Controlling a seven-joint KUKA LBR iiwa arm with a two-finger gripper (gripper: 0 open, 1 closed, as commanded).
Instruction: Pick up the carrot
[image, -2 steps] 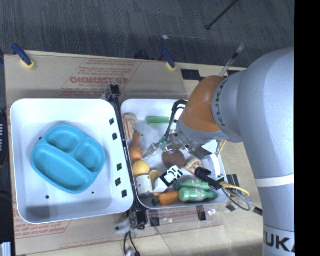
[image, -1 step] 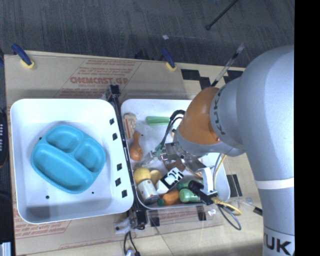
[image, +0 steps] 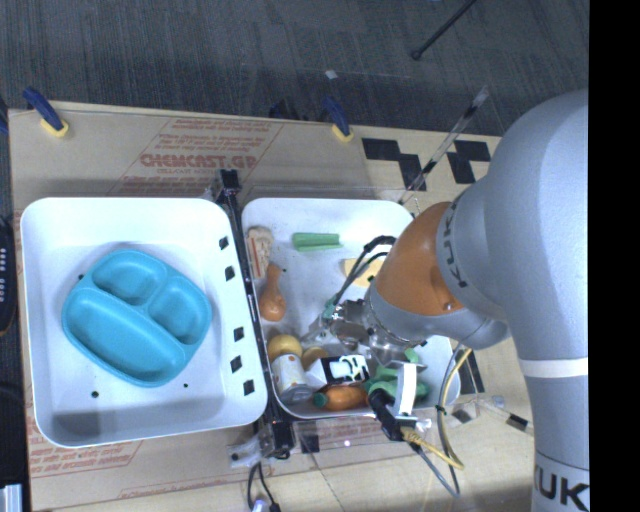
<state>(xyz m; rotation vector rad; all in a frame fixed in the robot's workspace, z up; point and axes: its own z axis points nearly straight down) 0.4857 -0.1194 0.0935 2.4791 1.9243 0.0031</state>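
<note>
Where the arm (image: 520, 260) reaches in from your right, you see its orange band above the right bin (image: 300, 212), and the gripper (image: 352, 372) hangs low over that bin's near end. You cannot tell whether it is open or closed; its black and white parts blur together among the food items.

The carrot (image: 343, 398) lies along the near wall of the right bin, an orange piece resting just below the gripper in the view, close beside or touching it. You cannot tell from this angle whether anything grips it.

Left of the gripper you find a yellow rounded item (image: 284, 347) and a pale jar-like item (image: 289, 372) below it. Farther back lie a brown pear-shaped piece (image: 272, 293), a light bread-like stick (image: 261, 246) by the left wall, and a green bar (image: 316, 240) near the far wall.

In the left bin (image: 40, 300) rests a blue divided plate (image: 137, 316), well apart from the arm.
</note>
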